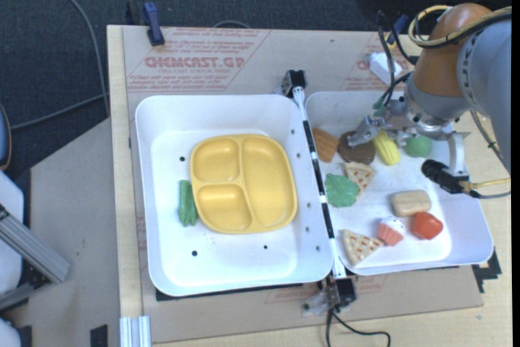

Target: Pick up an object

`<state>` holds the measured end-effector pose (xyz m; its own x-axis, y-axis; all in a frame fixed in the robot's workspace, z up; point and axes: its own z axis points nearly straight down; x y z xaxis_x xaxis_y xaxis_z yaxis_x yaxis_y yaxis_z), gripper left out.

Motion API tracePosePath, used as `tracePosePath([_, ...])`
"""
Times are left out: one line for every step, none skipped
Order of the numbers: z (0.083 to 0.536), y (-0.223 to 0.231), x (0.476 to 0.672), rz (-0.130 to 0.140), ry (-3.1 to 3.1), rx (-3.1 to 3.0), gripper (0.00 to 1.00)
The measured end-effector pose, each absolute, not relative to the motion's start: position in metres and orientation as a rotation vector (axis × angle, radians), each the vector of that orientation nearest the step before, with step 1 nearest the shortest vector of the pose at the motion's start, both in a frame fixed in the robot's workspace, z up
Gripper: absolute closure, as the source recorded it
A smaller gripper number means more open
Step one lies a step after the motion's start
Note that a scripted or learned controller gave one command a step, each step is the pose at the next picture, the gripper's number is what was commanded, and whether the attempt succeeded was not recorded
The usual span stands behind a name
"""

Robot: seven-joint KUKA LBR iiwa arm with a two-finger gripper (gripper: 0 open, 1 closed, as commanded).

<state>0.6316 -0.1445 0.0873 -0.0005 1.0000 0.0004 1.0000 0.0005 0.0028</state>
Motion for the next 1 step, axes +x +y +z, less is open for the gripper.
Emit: tracePosePath([0.0981, -0.144, 0.6327, 0.006, 2.22, 2.217, 1.0])
